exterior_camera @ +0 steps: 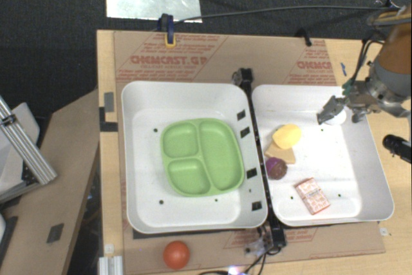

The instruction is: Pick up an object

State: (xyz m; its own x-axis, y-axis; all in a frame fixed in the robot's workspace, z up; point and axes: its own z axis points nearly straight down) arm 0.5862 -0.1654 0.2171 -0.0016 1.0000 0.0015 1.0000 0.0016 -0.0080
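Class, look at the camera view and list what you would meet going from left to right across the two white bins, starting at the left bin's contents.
Green divided tray → purple ball → yellow lemon-like fruit → pink patterned packet → gripper above the right bin.

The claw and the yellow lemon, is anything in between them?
No. In the camera view, just bare white floor of the right bin lies between the claw and the yellow lemon.
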